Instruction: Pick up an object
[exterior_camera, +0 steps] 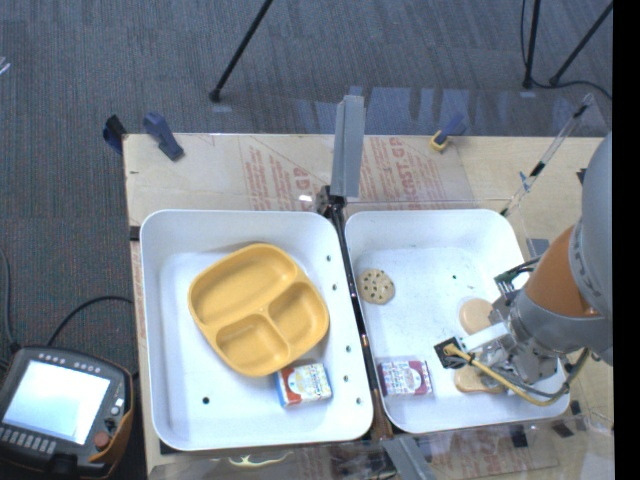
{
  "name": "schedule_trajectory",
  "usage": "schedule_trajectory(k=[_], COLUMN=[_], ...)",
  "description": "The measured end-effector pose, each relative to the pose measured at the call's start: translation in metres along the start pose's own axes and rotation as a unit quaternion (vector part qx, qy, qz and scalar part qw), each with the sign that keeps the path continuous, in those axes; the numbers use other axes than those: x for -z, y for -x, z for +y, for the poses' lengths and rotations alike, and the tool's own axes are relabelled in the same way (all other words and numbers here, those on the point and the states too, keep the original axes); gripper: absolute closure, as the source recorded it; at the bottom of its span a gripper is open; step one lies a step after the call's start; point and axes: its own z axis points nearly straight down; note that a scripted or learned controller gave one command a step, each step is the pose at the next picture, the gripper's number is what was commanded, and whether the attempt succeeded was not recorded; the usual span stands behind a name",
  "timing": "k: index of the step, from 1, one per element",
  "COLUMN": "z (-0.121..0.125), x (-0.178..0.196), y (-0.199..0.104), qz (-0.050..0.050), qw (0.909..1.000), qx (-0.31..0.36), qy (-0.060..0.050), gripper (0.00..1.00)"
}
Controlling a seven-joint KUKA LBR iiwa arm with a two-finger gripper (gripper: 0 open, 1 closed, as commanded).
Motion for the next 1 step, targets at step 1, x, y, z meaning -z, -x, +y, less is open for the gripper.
schedule_trajectory(k=[1], z=[-0.0799], x=[-0.0005], y=[-0.0191], qz=[-0.001], qw=[1.0], qx=[0.002], qy=[-0.002], gripper=[1.0])
